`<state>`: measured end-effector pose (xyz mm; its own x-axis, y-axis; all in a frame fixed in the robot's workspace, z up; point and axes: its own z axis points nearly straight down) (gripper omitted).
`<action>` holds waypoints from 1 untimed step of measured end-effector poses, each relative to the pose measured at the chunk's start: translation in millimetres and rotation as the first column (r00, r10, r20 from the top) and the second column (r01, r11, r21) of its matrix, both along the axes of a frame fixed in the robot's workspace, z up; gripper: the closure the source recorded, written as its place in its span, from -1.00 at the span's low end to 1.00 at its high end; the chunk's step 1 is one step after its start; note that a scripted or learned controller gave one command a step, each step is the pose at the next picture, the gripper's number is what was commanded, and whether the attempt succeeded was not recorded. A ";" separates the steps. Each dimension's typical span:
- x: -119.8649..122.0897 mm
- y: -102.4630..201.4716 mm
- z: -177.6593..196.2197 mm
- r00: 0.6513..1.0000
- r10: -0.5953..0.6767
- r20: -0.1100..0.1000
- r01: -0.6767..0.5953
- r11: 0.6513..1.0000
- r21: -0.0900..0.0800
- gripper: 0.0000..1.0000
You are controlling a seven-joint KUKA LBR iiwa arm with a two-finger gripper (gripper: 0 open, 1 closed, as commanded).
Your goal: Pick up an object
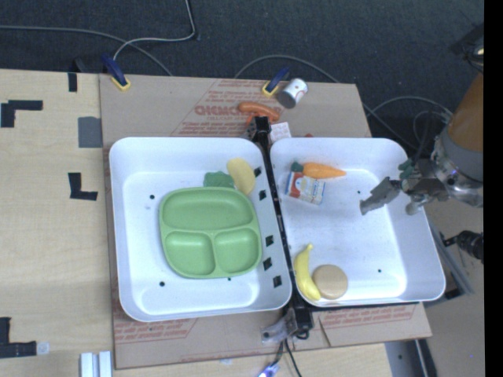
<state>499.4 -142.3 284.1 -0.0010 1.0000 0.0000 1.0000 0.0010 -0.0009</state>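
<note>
Your gripper [393,195] hangs over the three o'clock side of the right bin [409,285]; whether it is spread or closed cannot be told from this slant, and nothing shows in its grasp. The pickable things lie well apart from it. At about eleven o'clock in that bin a carrot [322,171] rests touching the top of a small carton [306,188]; at seven o'clock a banana [303,272] curves along the bin's left wall with a tan bun [330,281] just beside it. My judgement is that the carrot or the bun gives you the cleanest try, since the banana hugs the wall and leaves little room on one side. Come down square over the middle of the thing you choose, and keep clear of its neighbour so you do not nudge both.

The left bin [130,289] holds a green divided tray [208,230], with a lemon [242,175] and a green leafy piece [218,181] at its one o'clock. Both bins sit on cardboard [204,108] laid over the table [47,250]; beyond, at twelve o'clock, dark carpet [314,22] carries loose cables [149,38]
</note>
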 end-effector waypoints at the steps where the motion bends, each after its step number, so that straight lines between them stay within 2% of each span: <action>1: 41.9 40.0 -91.5 1.000 0.001 -0.003 -0.001 1.000 0.001 -1.00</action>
